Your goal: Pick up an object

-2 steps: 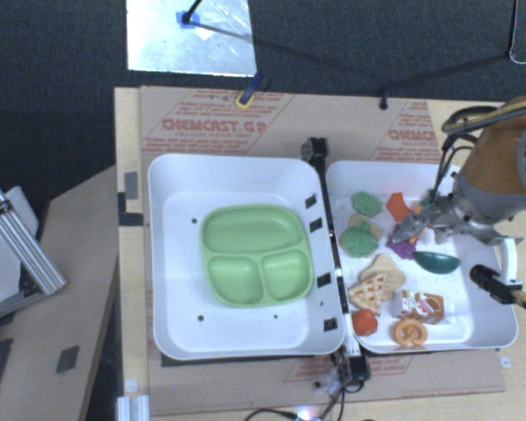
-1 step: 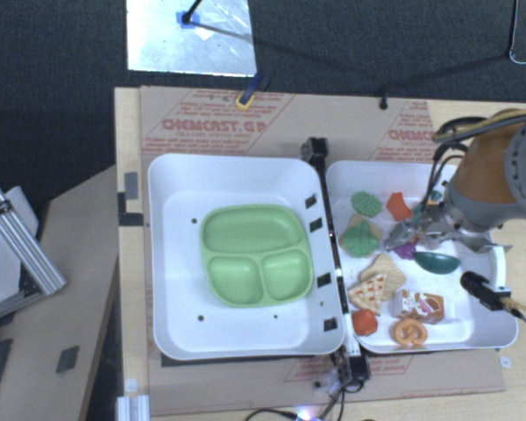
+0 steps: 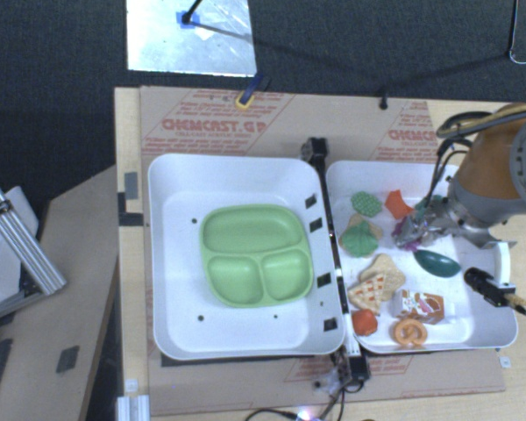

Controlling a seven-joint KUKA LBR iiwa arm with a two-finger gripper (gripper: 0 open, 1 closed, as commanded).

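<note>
Gripper (image 3: pixel 414 231) hangs low at right of frame among toys; its grip is unclear. Approach step, seemingly; next, closing on the purple piece (image 3: pixel 409 242).

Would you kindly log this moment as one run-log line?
phase: reach | gripper: low in right bin, beside dark green piece | grasp: unconfirmed | left bin: green tray

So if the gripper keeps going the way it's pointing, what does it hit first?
Probably the green leafy piece to the left of the gripper in the right bin; depth is unclear, so it could pass over it.
</note>
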